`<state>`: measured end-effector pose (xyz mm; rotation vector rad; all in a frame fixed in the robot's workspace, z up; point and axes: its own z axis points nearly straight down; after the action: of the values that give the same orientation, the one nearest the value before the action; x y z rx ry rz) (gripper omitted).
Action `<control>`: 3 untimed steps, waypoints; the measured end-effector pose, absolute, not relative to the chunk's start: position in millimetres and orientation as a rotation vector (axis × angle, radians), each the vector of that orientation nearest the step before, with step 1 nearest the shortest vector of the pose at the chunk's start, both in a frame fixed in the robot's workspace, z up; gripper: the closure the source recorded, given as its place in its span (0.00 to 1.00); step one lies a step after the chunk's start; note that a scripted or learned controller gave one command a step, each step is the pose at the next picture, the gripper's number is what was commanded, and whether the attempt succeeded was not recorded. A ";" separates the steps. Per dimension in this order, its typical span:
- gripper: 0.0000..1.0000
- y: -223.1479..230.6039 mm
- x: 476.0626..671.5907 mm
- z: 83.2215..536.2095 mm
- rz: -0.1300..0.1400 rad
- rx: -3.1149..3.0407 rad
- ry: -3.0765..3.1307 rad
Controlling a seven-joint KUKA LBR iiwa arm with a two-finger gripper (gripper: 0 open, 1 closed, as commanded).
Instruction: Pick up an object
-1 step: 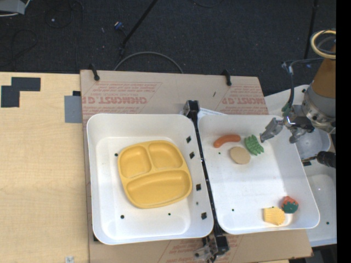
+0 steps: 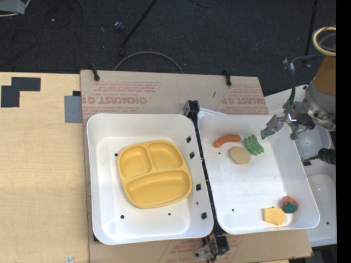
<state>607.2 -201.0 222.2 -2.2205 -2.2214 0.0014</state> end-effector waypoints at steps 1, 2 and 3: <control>0.00 -198.1 614.8 174.8 0.005 -2.213 -2.223; 0.00 -206.0 618.9 121.1 0.006 -2.217 -2.217; 0.00 -205.6 620.9 90.6 -0.003 -2.222 -2.222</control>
<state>620.9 -205.6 90.6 -2.2220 -2.2219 -0.0029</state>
